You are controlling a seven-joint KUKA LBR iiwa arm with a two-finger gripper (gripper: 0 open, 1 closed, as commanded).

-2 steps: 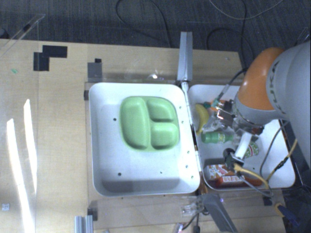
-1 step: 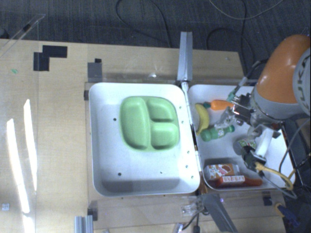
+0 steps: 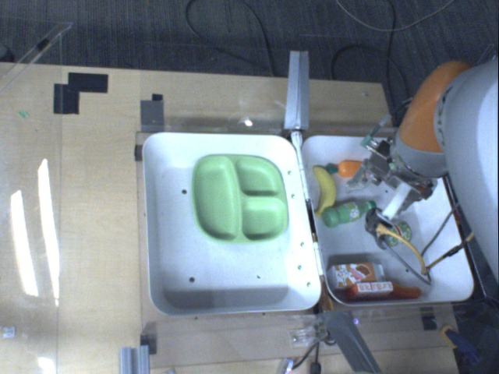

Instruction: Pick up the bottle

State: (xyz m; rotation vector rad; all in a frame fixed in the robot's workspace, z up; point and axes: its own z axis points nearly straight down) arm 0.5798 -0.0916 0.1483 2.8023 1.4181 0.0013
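In the right bin [image 3: 440, 275], the bottle [image 3: 347, 212] lies on its side, just beside the banana [image 3: 323, 187]. The hand [image 3: 374, 174] is near the bottle's right end. I cannot tell if it's wide or narrow. A green tray [image 3: 238, 197] sits in the left bin [image 3: 168, 275].

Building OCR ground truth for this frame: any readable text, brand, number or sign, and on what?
No text can be read.
On the orange-and-white packet: print, too blurred to read.
On the red wrapper: pale lettering, too small to read.
On the green bottle: any label is too blurred to read.
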